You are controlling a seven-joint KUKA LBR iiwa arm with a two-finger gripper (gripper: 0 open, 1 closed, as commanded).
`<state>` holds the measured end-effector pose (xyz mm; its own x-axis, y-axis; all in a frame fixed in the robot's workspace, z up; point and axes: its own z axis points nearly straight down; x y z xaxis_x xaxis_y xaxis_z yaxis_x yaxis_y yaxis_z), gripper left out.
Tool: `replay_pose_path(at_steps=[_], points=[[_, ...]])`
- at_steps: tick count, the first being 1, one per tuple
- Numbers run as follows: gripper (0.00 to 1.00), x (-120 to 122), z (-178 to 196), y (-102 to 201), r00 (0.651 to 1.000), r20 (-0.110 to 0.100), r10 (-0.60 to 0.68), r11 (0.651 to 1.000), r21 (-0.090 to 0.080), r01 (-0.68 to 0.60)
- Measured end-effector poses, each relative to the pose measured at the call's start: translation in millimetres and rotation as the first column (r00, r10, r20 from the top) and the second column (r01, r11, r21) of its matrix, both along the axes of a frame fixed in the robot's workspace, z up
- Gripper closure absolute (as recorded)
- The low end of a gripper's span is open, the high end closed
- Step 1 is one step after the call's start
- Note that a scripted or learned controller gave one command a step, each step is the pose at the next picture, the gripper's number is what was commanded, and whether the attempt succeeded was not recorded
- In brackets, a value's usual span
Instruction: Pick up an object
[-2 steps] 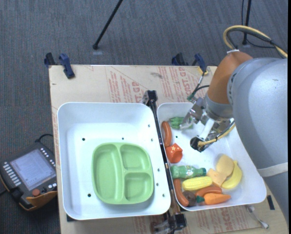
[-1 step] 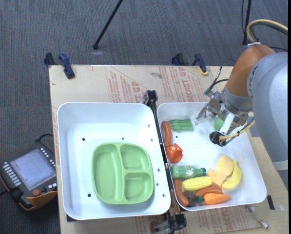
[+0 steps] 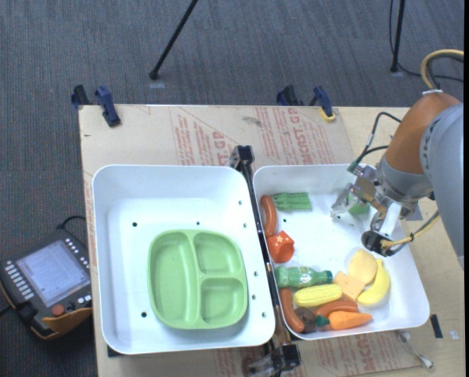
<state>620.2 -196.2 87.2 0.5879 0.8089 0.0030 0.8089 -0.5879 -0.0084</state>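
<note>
Right now the gripper (image 3: 352,204) is hovering over the right bin (image 3: 325,177).
Finger spread: cannot tell. A green object (image 3: 358,207) is sitting right at the fingers; the green bundle (image 3: 292,202) is lying lengthwise beyond, toward the divided plate (image 3: 196,278).

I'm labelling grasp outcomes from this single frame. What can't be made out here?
- Gripper finger state: too small and cluttered in the camera view.
- Green item at the gripper: held or merely lying there, unclear.
- Toy pile in the right bin: lower pieces overlapped by the corn and carrot.

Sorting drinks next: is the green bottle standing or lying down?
Lying down: the green bottle rests on its side in the right bin, beside the corn.
</note>
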Motion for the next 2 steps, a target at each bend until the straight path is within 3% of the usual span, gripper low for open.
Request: replay_pose_path(at_steps=[1,2], points=[[1.0,0.0,10.2,-0.3,1.0,-0.001,0.004,1.0,-0.001,-0.004],[1.0,1.2,115.2,23.5,0.988,0.003,0.154,0.988,-0.006,-0.154]])
